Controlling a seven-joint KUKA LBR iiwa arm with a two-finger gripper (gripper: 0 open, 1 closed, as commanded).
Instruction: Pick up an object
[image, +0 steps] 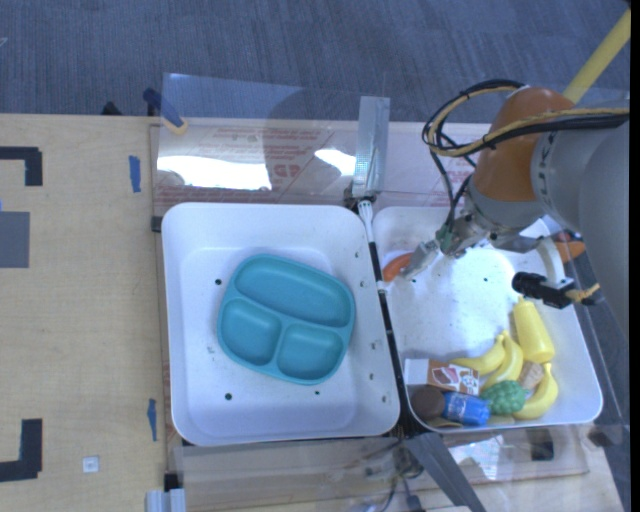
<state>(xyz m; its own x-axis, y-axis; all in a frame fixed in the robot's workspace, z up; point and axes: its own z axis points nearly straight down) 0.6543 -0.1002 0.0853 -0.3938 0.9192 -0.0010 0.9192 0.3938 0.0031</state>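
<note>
— Over the right bin (590, 390), where does the gripper (418, 262) sit?
— Near the bin's upper left corner, just beside an orange object (396, 266). Whether its fingers are parted or closed, I cannot tell.
— And the rest?
— Bananas (500, 357), a blue can (466, 408) and a green piece (506, 396) crowd the near corner. A teal divided plate (286, 317) lies in the left bin (190, 330).

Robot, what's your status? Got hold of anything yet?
Gripper low in right bin, by an orange object; nothing visibly held. Bananas, blue can, green toy piled at near edge. Teal divided plate in left bin.
</note>
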